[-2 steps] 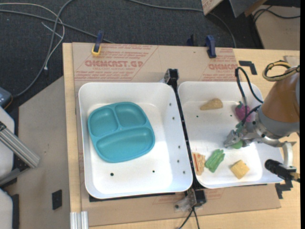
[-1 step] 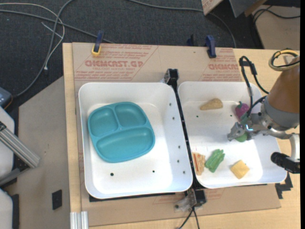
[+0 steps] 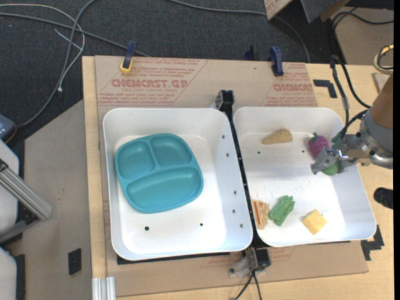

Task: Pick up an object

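Note:
The right bin holds several toy foods. A purple piece with a green tip lies near its right wall, and a tan piece lies at the back. A green piece, a yellow block and an orange-and-white slice sit toward the front. My gripper reaches in from the right and is low in the bin, just in front of and touching or nearly touching the purple piece. A bit of green shows at its tip.
A teal divided plate lies in the left bin. The black divider runs between the bins. Clamps hold the cardboard at the back. Cables trail at the back right.

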Controlling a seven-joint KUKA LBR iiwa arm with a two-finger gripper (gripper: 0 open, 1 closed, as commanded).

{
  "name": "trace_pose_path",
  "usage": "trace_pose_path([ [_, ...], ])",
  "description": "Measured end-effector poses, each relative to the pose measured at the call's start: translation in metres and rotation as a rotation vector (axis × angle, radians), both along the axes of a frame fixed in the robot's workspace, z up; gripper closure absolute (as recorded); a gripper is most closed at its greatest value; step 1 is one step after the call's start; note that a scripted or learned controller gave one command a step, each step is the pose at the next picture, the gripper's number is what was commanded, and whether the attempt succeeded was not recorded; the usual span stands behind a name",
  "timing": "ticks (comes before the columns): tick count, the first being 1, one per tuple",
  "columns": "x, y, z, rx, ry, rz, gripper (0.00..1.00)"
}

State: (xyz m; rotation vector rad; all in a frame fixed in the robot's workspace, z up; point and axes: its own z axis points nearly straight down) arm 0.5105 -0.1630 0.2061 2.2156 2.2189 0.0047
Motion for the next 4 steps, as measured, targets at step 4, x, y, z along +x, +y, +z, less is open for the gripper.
trace_pose_path([
  [4,0.054,0.162,0.036,0.004,0.005,0.005,1.00],
])
